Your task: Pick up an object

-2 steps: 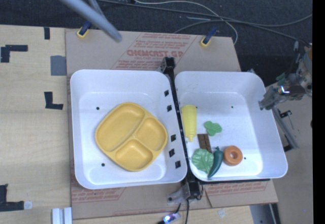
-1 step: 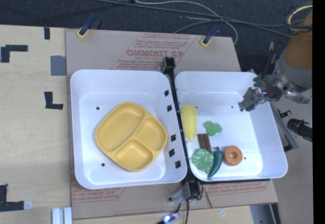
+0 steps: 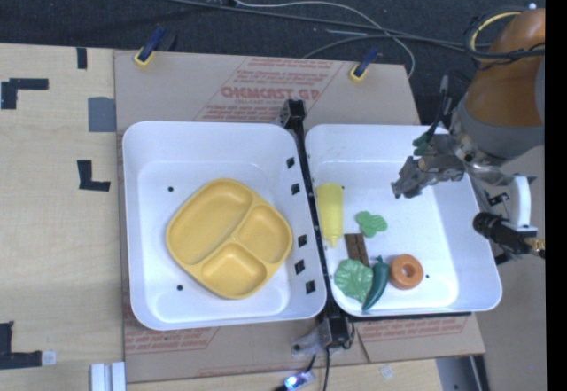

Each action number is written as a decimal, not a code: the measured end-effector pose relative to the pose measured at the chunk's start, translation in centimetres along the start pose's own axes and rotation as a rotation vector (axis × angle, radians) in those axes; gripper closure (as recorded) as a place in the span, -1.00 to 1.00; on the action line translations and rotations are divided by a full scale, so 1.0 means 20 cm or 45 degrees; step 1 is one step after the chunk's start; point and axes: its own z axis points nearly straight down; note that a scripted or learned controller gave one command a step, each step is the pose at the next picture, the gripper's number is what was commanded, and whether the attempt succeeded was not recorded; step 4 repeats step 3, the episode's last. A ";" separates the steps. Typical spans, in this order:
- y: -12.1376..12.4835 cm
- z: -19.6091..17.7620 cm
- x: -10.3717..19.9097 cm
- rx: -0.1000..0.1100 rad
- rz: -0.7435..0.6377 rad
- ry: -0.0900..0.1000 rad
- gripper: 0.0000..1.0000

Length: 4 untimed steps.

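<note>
- Jaws of the gripper (image 3: 406, 186) hang over the upper right part of the right bin (image 3: 461, 287), above the toys; whether they are apart or together cannot be told.
- Toys lie in that bin's lower left: a yellow corn cob (image 3: 330, 212) against its left wall, a small green piece (image 3: 371, 223), a brown block (image 3: 356, 246), a lettuce leaf (image 3: 353, 278), a green pepper (image 3: 376, 283), and an orange donut (image 3: 407, 271).
- Left of that bin, the left bin (image 3: 142, 203) holds a yellow divided plate (image 3: 229, 238).

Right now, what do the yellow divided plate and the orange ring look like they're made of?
The yellow divided plate looks like moulded plastic: one even colour, smooth rounded compartments, a soft sheen. The orange ring looks like plastic or rubber toy food, perhaps a doughnut; its surface is too small to tell further.
</note>
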 end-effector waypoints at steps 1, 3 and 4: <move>0.01 -0.02 0.28 0.000 -0.003 0.001 1.00; 0.00 0.04 0.80 0.001 -0.003 0.000 1.00; 0.00 0.04 0.80 0.001 -0.003 0.000 1.00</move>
